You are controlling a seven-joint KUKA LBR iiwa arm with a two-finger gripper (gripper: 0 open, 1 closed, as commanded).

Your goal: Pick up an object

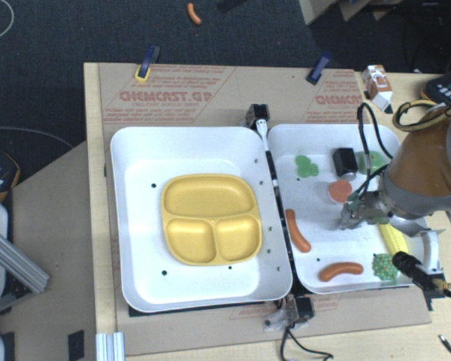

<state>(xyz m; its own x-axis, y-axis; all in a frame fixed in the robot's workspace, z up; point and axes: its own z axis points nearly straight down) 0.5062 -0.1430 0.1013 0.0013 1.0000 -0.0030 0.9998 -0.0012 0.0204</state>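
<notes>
In the right bin [286, 145], a red disc [340, 192] lies nearest the gripper [353, 216], which hangs low over the bin floor just below it. We judge the disc the likeliest thing to be picked. Whether the gripper is spread or pressed together we cannot tell, as its tip is a dark blur under the grey wrist, and we see nothing held in it.

Around the disc lie a black block [344, 161] just above it, a green piece [307, 165] up and to the left, and 2 sausages, one [298, 230] by the left wall and one [341, 271] near the front rim. A yellow stick [395, 239] and a green sprig [385, 267] sit at the right, partly under the arm.

We see 3 risks. The gripper looks to be over bare floor between the disc and the front sausage, so closing there could catch nothing. The disc looks flat and low, and it may slip or be pushed against the block. The wrist, bulky and close to the yellow stick, could sweep it aside in turning.

In the left bin [128, 201], a yellow tray [210, 218] with 3 compartments lies well apart.
</notes>
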